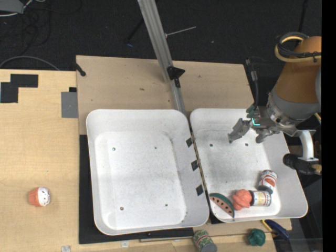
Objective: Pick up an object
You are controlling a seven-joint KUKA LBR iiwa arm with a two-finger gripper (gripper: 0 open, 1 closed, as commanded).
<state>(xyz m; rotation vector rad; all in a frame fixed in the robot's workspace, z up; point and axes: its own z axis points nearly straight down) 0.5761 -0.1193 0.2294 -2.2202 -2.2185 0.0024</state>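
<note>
My gripper (250, 133) hangs over the upper right part of the right bin (231, 164), its two fingers spread apart and nothing between them. Near the bin's front edge lie a watermelon-slice toy (222, 204), a pinkish-orange round toy (242, 199), a small can lying on its side (261, 198) and a red-and-white can (268, 180). These objects rest well below the gripper in the view, toward the front right corner.
The left bin (139, 172) sits beside the right one, joined by black clips. A metal rail (160, 41) slants up behind the bins. A small orange-and-white toy (39, 196) lies on the bench at far left. A dark can (202, 240) and green object (256, 237) lie in front of the bins.
</note>
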